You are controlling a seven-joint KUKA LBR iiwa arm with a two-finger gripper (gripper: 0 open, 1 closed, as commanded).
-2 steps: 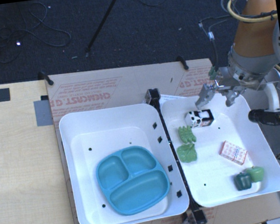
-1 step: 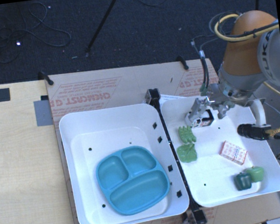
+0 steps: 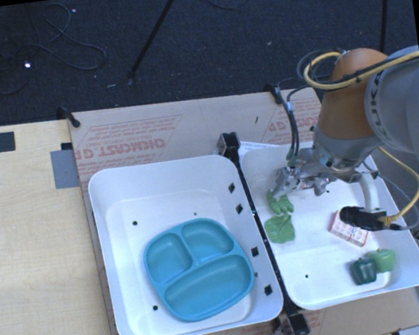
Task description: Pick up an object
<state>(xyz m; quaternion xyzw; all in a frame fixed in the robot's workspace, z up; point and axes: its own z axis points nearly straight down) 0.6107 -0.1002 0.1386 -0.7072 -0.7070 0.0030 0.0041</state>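
Poised low in the right bin, near ten o'clock on its floor: gripper of the grey-and-orange arm, just above a pale green piece. Cannot tell whether jaws are spread or pressed together, the metalwork being too small and cluttered. Nothing seen pinched.

Judged the likely target: that pale green piece, with a second green lump just beside it at six o'clock. Elsewhere in the bin: red-and-white box toward three o'clock, dark green block touching a lighter green one at five o'clock. In the left bin, a blue divided plate.

Best done by centring over one green piece alone, descending straight, closing fully before lifting, and keeping clear of the bin wall at nine o'clock.
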